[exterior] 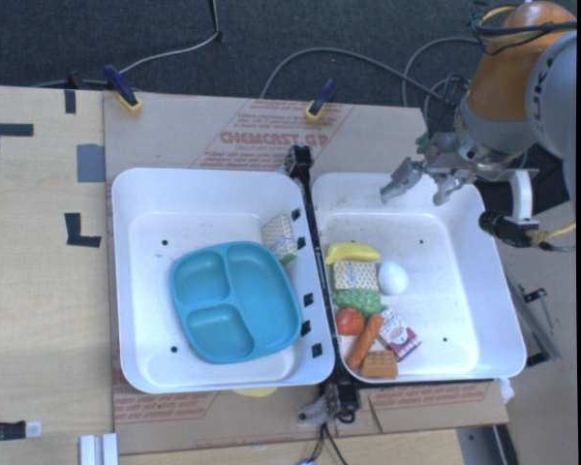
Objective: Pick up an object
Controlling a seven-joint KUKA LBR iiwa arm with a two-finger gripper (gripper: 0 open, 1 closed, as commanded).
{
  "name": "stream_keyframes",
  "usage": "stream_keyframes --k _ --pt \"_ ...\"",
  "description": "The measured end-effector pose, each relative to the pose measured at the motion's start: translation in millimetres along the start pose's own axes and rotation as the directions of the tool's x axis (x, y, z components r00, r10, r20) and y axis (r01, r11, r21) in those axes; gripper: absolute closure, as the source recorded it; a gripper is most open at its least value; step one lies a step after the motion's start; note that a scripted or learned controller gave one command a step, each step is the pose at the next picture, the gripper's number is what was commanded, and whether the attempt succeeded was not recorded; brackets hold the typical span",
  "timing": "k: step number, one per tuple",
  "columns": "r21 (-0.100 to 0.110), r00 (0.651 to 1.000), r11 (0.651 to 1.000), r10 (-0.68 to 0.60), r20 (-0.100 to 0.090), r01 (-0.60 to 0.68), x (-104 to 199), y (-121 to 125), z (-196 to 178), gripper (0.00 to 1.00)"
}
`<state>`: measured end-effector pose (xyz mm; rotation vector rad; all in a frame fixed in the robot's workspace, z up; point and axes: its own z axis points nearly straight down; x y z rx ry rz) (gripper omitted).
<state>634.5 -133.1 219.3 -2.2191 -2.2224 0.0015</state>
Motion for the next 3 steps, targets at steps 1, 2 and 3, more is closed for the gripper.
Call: stream_keyframes --k 1,2,3 --pt "0.002 1.000 1.000 0.000 0.000 0.000 39.7 -31.9 74.2 0.00" --pt "0.000 1.000 1.000 0.003 0.004 -0.003 35.4 -39.0 119.6 0.00" --pt "-0.004 1.000 1.000 -0.001 0.000 0.001 81.0 34.5 33.9 0.00"
